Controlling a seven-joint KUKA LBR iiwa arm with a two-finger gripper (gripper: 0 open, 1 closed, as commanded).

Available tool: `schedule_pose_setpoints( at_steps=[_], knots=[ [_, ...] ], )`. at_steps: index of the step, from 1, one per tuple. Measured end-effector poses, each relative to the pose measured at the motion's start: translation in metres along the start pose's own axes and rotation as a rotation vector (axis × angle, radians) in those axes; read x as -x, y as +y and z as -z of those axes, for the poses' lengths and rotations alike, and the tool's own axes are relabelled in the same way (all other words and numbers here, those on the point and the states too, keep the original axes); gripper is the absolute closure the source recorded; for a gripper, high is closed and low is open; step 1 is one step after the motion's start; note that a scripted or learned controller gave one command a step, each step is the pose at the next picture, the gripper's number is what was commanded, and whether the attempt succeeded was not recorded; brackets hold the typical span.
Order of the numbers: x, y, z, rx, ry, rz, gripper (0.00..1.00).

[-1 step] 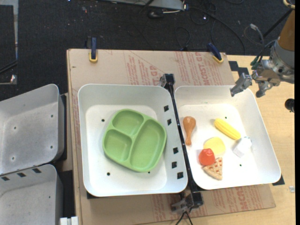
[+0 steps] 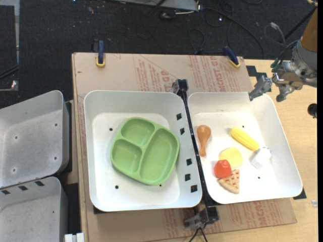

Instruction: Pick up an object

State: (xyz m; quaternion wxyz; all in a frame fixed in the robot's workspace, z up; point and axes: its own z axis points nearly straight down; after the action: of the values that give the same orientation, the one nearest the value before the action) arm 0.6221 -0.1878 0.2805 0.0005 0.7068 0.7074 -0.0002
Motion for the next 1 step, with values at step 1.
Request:
schedule_pose_setpoints(
  at_steps=[1],
  knots=[
    [0.0085, 0.0050, -0.0519, -0.004, 0.001, -0.003, 0.00]
  ],
)
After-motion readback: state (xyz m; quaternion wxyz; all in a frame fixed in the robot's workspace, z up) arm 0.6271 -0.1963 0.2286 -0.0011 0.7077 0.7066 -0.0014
